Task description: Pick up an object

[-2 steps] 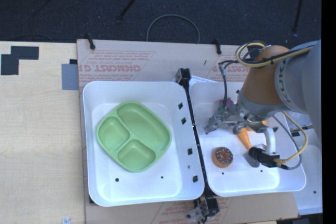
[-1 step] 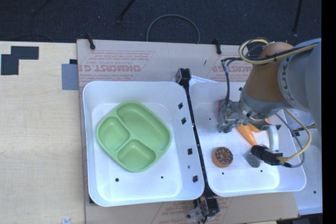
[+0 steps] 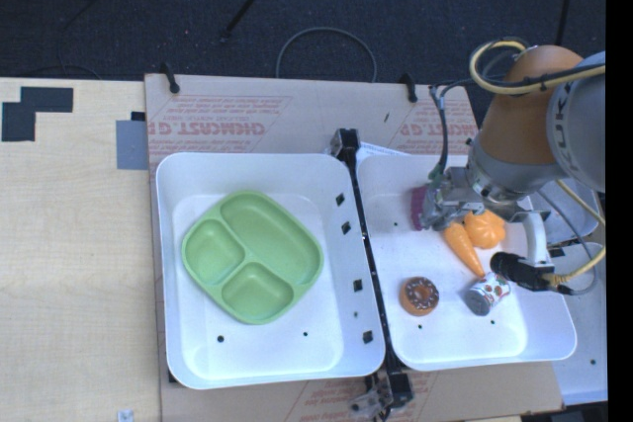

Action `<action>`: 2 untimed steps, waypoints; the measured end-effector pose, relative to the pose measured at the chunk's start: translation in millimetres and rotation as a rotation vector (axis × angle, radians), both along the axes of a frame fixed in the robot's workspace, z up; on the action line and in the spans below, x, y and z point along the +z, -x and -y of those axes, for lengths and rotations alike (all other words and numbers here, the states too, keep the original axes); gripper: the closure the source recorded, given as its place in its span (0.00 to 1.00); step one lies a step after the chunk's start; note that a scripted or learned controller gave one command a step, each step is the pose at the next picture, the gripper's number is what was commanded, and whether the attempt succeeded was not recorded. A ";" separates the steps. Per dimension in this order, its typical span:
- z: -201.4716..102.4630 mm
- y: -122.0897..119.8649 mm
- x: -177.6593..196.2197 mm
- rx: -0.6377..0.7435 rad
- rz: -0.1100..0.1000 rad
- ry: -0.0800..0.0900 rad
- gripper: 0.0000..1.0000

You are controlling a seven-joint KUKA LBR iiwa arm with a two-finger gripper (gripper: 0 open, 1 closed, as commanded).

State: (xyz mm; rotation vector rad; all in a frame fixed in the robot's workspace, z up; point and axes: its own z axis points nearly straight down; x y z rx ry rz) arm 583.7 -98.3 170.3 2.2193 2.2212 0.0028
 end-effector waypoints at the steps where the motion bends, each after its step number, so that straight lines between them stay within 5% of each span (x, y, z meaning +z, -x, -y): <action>1: 1.3 -0.8 49.3 0.000 0.000 0.000 1.00; 2: -43.4 -11.3 50.3 0.003 -0.004 -0.002 1.00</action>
